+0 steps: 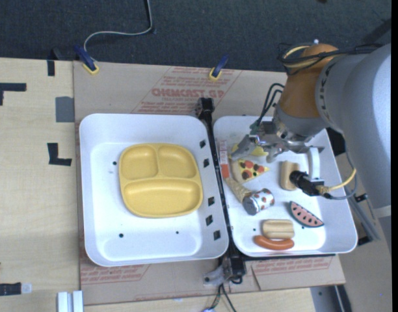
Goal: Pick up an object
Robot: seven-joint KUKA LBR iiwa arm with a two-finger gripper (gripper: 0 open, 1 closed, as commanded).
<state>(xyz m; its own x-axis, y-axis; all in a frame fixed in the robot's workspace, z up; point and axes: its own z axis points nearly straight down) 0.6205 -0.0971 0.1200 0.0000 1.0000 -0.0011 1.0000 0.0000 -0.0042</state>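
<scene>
**Table and its load**

The light wooden table (30,174) carries a printed cardboard sheet (179,90), held at its far edge by two clamps. On the cardboard sit two white bins side by side, touching: the left bin (98,174) and the right bin (339,233)

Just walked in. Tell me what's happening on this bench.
A grey robot arm reaches in over the right bin, its gripper low among toy foods: a pizza slice, a can, a watermelon slice, a hot dog. Nothing is visibly held. The left bin holds a yellow divided plate.
</scene>
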